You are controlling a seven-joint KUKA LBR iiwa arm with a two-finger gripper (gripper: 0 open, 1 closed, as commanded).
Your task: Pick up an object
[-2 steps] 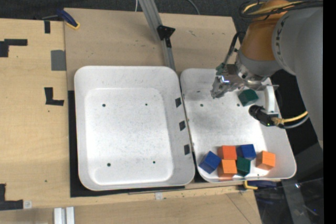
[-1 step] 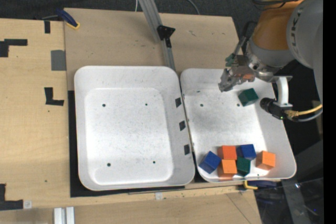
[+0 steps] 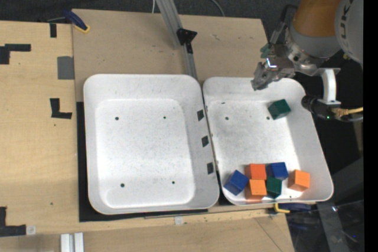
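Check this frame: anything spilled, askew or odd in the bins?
Nothing spilled or damaged. One green block lies alone in the right bin, apart from the blocks clustered at its near edge. The gripper hovers near the bin's far edge.

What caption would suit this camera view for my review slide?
Gripper poised over the right bin's far rim near a lone green block; six blocks cluster at its near edge.

White bins (image 3: 94,91) glossy speckled plastic; bench (image 3: 35,138) matt wood; blocks (image 3: 279,108) matt, smooth.
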